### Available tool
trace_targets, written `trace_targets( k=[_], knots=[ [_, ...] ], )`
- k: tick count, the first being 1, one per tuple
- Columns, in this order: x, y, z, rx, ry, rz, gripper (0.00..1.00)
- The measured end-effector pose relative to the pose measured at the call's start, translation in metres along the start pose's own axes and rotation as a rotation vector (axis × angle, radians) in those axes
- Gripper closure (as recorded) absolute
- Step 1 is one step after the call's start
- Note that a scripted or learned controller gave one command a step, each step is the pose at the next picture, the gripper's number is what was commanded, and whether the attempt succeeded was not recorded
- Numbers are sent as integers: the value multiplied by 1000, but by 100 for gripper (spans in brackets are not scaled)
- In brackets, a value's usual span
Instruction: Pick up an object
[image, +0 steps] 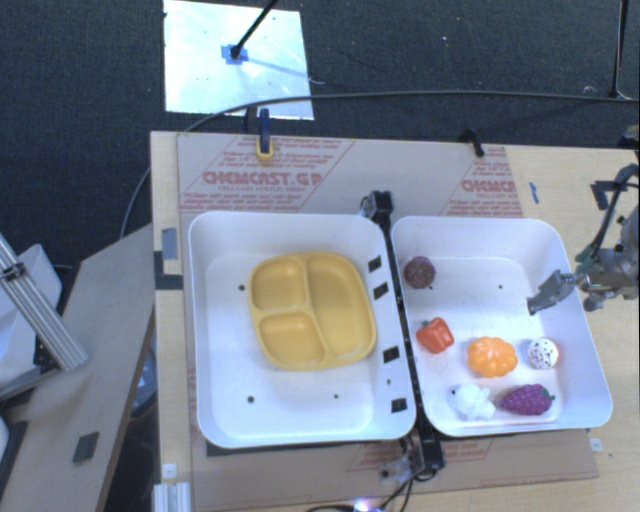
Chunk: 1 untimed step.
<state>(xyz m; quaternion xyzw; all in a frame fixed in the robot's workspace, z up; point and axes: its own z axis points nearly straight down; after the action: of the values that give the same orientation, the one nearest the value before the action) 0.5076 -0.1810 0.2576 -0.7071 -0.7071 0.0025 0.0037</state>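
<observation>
We see the end effector (548, 296) at the right bin (500, 238) edge, grip state unclear. Nearest white ball (542, 353) looks light, slippery; we'd pinch across its middle.

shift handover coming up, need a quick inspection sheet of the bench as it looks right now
surface: wooden bench under a clear sheet with red print, bearing the left bin and the right bin side by side.
job's things: in the right bin, a dark red ball, red pepper, orange pumpkin, white spotted ball, white toy, purple grapes.
clutter: yellow divided tray in the left bin.
grippers: gripper over the right bin's right side, holding nothing that can be seen.
cables: black cable across the floor behind the bench.
surroundings: dark carpet, a white sheet on the floor.
</observation>
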Motion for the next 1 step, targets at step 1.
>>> trace_targets(
  k=[1],
  knots=[
    [1, 2, -6, -11, -3, -4, 0]
  ],
)
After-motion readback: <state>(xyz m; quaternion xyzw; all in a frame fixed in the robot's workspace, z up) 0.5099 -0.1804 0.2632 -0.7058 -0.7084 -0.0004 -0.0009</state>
